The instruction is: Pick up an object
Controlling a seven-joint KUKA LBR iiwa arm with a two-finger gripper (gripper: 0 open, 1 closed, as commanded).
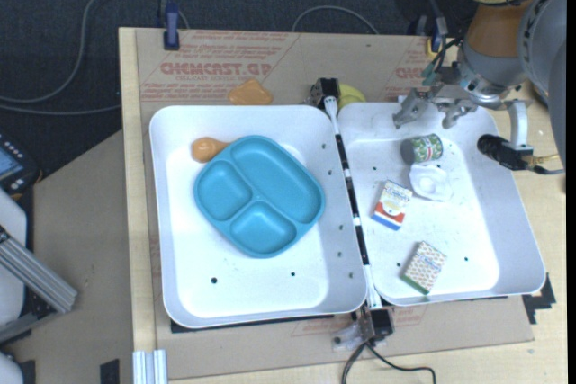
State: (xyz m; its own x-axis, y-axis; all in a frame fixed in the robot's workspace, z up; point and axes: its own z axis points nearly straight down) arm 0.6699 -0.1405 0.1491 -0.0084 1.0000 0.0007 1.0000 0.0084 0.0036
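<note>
Overhead, two shallow white bins sit side by side on a wooden bench (135, 193). A grey robot arm (526, 9) with an orange band reaches in from the right, and its gripper (434, 108) hangs over the far edge of the right bin (513, 265); its fingers are spread apart with nothing between them. Just beside the gripper, toward the bin's middle, a small green and silver can (424, 147) lies on its side. Touching the can on its near side is a crumpled white object (433, 183). Close by, nearer the left wall of that bin, lies a small white box with red and blue print (391, 205). Near the bin's front edge rests a small speckled box with a green edge (423, 267), tilted at an angle. The left bin (180, 283) carries a large blue divided tray (258, 194) with three compartments, set at an angle across the centre. A small orange piece (208, 148) peeks out beside the tray's far left corner, close to the bin's far left corner.
</note>
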